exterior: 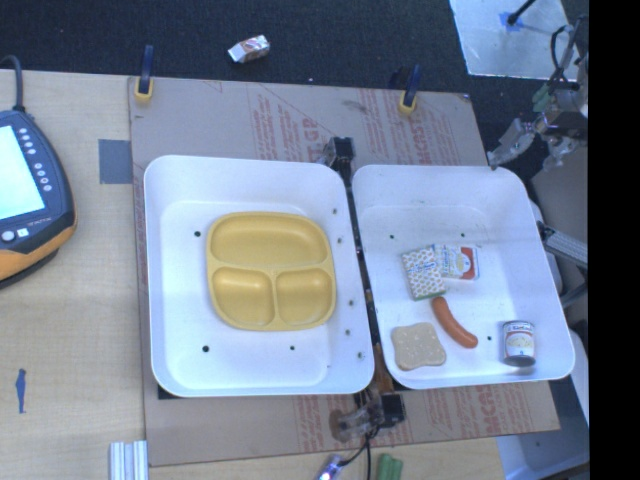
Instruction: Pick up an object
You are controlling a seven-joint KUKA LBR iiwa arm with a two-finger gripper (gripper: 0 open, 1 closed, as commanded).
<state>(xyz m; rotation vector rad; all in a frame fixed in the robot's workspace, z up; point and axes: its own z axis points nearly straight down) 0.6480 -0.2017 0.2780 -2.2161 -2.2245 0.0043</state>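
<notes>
The right white bin [450, 208] holds several small items. A green-and-white carton with a red-and-white end [438, 268] lies flat near its middle. Just below it an orange-red sausage [454, 322] lies on a slant. A tan slice of bread [417, 345] rests by the bin's front left corner. A small can [518, 342] stands upright at the front right. In the left white bin [175, 298] lies a yellow three-compartment plate [270, 268] with nothing in it.
A teach pendant [25, 198] lies on the bench at far left. Two clamps [145, 78] [408, 93] pin the cardboard sheet at the back. Grey hardware and cables [545, 128] crowd the right edge beyond the bin. A crumpled wrapper [249, 49] lies on the dark floor.
</notes>
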